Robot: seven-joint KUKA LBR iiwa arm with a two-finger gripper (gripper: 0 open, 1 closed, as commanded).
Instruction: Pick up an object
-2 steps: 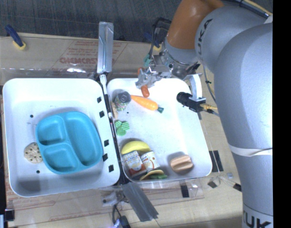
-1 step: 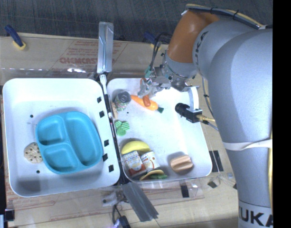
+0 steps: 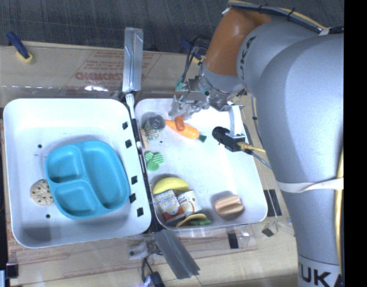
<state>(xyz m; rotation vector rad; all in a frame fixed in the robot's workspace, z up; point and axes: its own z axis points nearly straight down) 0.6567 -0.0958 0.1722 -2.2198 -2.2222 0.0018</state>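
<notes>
Grey arm's claw (image 3: 182,107) close above orange carrot (image 3: 186,128) in right bin (image 3: 231,172), blue tray (image 3: 87,178) in left bin (image 3: 21,130)

Objects available for picking. Right bin (image 3: 234,171): orange carrot (image 3: 184,128) lying flat near the far wall, green tip pointing toward the bin's middle; silver can (image 3: 152,124) in the far left corner; small green piece (image 3: 153,158) by the left wall; yellow banana (image 3: 170,186), printed packet (image 3: 174,203) and tan bun (image 3: 229,204) along the near wall. Left bin (image 3: 27,130): blue divided plate (image 3: 87,178), with a round cookie (image 3: 42,192) just beside it
</notes>
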